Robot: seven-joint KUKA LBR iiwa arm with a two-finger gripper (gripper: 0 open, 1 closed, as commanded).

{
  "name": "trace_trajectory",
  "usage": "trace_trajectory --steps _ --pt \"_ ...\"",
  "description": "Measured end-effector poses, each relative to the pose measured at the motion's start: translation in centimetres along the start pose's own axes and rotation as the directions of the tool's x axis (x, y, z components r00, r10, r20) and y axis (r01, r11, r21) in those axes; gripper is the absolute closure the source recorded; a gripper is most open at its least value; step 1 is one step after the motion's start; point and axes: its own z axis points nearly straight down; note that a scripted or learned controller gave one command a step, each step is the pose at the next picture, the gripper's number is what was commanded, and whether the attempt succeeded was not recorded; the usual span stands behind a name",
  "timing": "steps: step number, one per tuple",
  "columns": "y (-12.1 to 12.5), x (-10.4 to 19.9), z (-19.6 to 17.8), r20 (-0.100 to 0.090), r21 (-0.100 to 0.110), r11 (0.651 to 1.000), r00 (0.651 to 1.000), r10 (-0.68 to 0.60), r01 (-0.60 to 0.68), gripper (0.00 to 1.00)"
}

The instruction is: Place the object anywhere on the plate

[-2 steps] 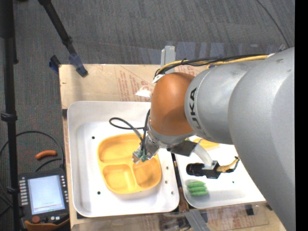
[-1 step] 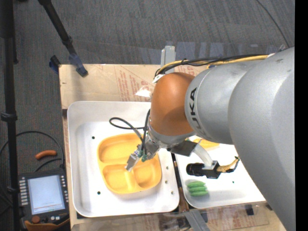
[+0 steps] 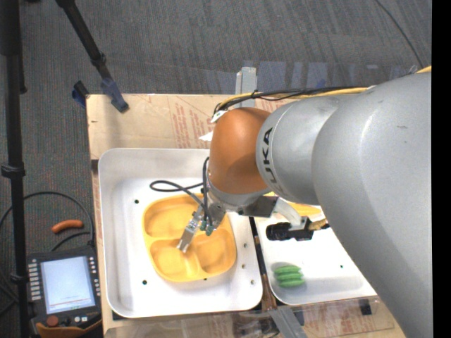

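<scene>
Camera view looks down on two shallow white plastic bins on the surface. The left bin holds a yellow plastic plate with three compartments, and the hand sits low over the plate's middle ridge. Honestly can't tell if it's clenched or released from here. The small green ribbed object lies in the right bin, well apart from the plate.

Glossy yellow plastic plate; smooth white plastic bin; matt cardboard-like bench.
</scene>
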Motion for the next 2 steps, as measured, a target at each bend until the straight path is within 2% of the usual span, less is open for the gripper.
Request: trace_trajectory --steps 1,2 --pt "1.08 1.1 -1.2 -0.017 -0.011 1.0 1.0 -0.011 0.011 1.0" --pt "0.87 0.9 -0.97 -0.012 -0.008 1.0 1.0 -0.009 0.008 0.0"
